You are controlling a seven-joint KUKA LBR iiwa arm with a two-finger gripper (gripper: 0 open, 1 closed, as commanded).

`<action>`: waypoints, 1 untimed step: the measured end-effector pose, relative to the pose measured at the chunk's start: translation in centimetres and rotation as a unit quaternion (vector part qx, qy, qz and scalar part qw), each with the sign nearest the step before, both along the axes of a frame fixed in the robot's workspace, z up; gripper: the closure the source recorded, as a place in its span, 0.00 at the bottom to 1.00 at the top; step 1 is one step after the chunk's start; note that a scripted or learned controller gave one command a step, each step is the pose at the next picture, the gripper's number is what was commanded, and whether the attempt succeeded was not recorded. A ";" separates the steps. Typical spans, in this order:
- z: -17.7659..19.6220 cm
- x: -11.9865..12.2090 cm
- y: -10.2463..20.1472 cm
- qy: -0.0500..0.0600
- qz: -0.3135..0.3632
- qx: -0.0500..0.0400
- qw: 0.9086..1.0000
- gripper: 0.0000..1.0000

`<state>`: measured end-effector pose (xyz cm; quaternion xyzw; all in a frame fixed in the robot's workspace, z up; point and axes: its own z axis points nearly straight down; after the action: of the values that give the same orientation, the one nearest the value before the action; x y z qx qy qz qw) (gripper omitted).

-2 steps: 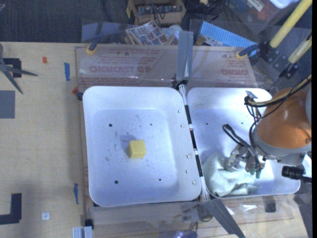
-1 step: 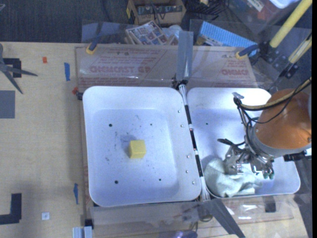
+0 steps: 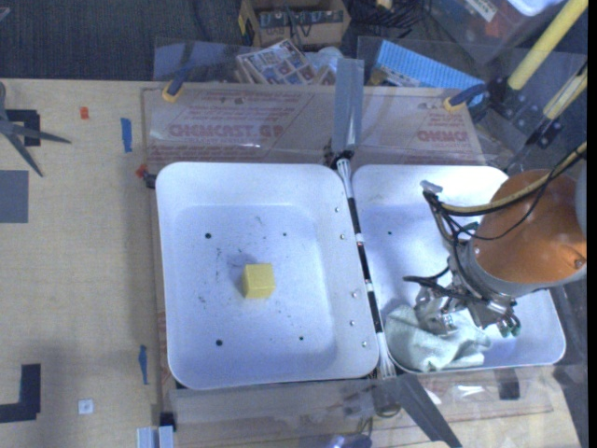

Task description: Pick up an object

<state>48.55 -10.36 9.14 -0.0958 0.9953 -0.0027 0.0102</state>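
Near the right bin's (image 3: 448, 194) front edge (crowded), jaws (image 3: 457, 317) meet cloth (image 3: 431, 345).

A yellow block (image 3: 259, 281) is seen in the white left bin (image 3: 187, 203), its floor flecked w/ dark specks. A pale whitish-green cloth (image 3: 434, 345) is seen in the white right bin (image 3: 392, 203). The arm (image 3: 536, 231) is banded orange; the table (image 3: 65, 278) is light tan wood.

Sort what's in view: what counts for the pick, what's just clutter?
For the pick:
- yellow block in the left bin
- white cloth in the right bin
- gripper, low over the cloth

Clutter:
- boxes and papers behind the bins
- blue tape marks on the bench
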 end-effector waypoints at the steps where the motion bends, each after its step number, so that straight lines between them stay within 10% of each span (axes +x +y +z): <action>1: 0.0 0.7 0.9 0.001 0.060 -0.001 0.998 1.00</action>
<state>49.28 -9.50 9.11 -0.1550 0.9879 -0.0031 0.0089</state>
